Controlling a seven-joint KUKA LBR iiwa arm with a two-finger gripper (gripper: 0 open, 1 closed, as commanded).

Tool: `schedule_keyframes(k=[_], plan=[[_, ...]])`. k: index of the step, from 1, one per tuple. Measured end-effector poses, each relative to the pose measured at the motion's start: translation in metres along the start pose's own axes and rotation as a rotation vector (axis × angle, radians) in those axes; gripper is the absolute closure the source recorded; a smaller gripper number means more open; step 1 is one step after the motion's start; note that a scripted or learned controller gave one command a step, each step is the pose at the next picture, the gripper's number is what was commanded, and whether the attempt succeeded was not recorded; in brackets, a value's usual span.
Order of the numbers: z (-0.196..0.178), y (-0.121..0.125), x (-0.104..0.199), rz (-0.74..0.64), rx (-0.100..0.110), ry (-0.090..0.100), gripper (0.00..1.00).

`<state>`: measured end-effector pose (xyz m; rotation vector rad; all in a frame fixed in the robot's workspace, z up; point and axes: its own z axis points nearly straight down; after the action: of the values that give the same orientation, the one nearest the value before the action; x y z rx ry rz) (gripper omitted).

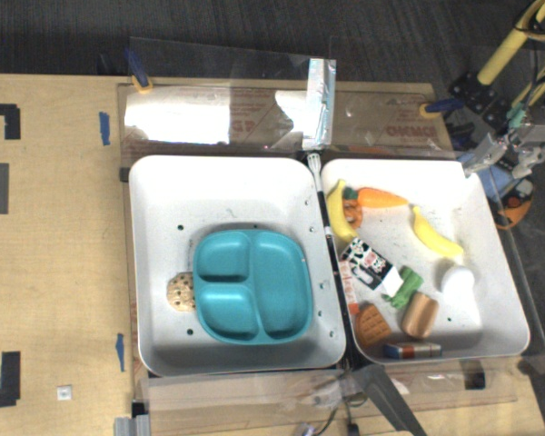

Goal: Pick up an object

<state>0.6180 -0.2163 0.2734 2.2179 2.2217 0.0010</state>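
Presently, nothing has been lifted: every candidate object lies in a bin. The right-hand shallow white bin holds the bulk of them, among them an orange toy carrot at its upper left, a yellow banana right of centre, a second yellow banana-shaped piece against the left wall, a black-and-white printed packet near the middle, a tan cylinder lower down, and a white rounded item to the right. The left-hand shallow white bin carries a teal divided plastic tray with a speckled cookie-like disc touching its left edge. The arm's hardware sits at the upper right edge of the frame, well apart from the objects; its claw's state I cannot tell. Judgement: approach, grasp and lift all remain outstanding.
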Motion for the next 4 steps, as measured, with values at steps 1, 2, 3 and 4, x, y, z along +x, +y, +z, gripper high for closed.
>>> schedule_keyframes(k=[1, 2, 3, 4], plan=[[0.114, -0.033, -0.005, 0.348, 0.004, 0.003, 0.00], [0.074, -0.067, 0.022, 0.210, 0.002, 0.002, 0.00], [0.093, -0.043, 0.038, 0.336, 0.002, 0.001, 0.00], [0.098, -0.035, 0.116, 0.329, 0.006, 0.004, 0.00]])
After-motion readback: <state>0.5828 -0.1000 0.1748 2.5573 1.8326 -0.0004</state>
